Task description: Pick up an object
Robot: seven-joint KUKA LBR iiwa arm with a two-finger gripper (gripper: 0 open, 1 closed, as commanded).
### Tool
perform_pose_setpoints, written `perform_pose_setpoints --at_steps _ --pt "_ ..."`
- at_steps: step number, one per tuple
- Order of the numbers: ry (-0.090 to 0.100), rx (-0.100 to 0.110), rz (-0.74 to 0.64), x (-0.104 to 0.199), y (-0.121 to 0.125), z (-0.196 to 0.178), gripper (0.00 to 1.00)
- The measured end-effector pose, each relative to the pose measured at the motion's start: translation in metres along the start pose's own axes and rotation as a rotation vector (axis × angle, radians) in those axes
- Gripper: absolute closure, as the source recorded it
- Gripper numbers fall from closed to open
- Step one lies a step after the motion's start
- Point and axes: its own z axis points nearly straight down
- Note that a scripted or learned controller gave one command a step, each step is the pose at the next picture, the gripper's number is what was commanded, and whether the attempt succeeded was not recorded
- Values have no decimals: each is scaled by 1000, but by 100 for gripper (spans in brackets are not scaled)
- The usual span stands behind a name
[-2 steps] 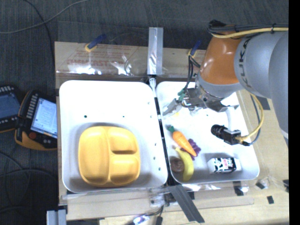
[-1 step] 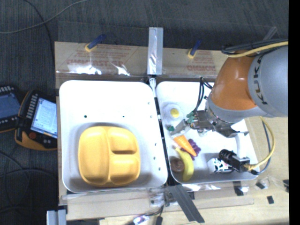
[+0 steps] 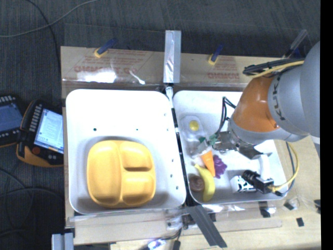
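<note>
My gripper [image 3: 222, 142] is low in the right bin [image 3: 229, 99], under the orange band of the arm. Just to its left lie a small green piece [image 3: 212, 138] and a clear plastic item with a yellow centre [image 3: 193, 125]. Below the gripper an orange carrot [image 3: 208, 160] rests beside a purple bunch of grapes [image 3: 220, 166]. Further down are a yellow banana [image 3: 207, 184] and a brown round thing [image 3: 195, 182] at the bin's front left. The arm hides what is directly beneath the gripper.
The left bin [image 3: 119, 103] holds a large yellow divided tray [image 3: 120, 172] in its front half. A ridge [image 3: 176, 139] separates the two bins. A handheld controller [image 3: 42, 134] lies off the bench at the left.
</note>
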Motion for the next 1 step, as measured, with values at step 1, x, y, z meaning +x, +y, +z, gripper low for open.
perform_pose_setpoints --at_steps 1 --pt "3 -2 -1 1 1 -10 100"
